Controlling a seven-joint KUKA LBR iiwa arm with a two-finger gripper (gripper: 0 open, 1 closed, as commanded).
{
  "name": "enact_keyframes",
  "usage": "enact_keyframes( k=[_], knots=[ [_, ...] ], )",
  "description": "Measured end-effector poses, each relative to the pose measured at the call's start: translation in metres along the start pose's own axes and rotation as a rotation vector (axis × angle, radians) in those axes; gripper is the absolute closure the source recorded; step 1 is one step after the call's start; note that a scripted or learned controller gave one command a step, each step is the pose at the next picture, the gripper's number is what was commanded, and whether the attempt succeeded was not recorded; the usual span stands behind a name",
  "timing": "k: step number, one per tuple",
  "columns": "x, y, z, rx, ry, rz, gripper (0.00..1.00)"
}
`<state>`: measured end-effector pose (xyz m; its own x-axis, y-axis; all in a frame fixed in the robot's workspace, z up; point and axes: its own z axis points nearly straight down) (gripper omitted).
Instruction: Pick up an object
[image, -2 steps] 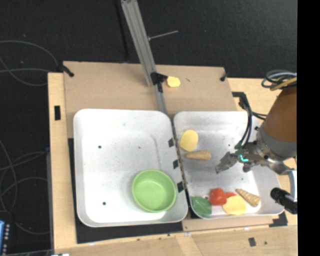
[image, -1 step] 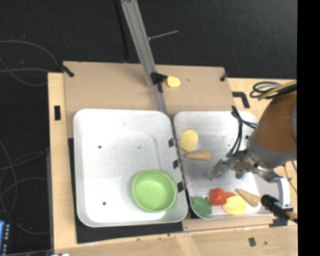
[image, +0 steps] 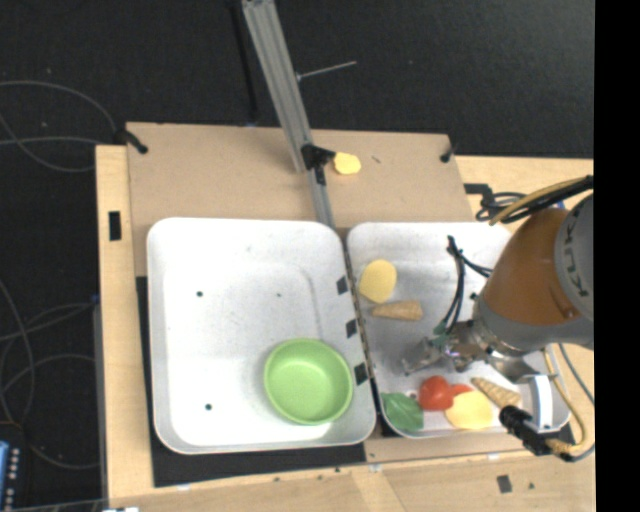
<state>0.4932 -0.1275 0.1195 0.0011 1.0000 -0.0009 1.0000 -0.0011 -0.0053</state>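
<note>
Now your arm (image: 535, 280) hangs over the right bin (image: 420, 245); you cannot tell its grip. Toys lie at its six o'clock: a red tomato (image: 436, 393), a yellow piece (image: 473, 410).

We see even, fairly bright overhead light; the two shallow white plastic bins (image: 250, 300) look nearly washed out. Shadows are soft and short. The picture is slightly grainy and soft, the dark floor (image: 60, 80) underexposed.
</note>
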Motion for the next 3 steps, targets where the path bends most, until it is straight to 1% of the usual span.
enact_keyframes(
  k=[1, 2, 3],
  knots=[
    [-0.002, 0.0, 0.02, -0.004, -0.001, 0.001, 0.0],
    [-0.002, 0.002, 0.008, -0.01, 0.001, 0.006, 1.0],
    [-0.003, 0.013, -0.049, -0.013, -0.001, -0.005, 1.0]
  ],
)
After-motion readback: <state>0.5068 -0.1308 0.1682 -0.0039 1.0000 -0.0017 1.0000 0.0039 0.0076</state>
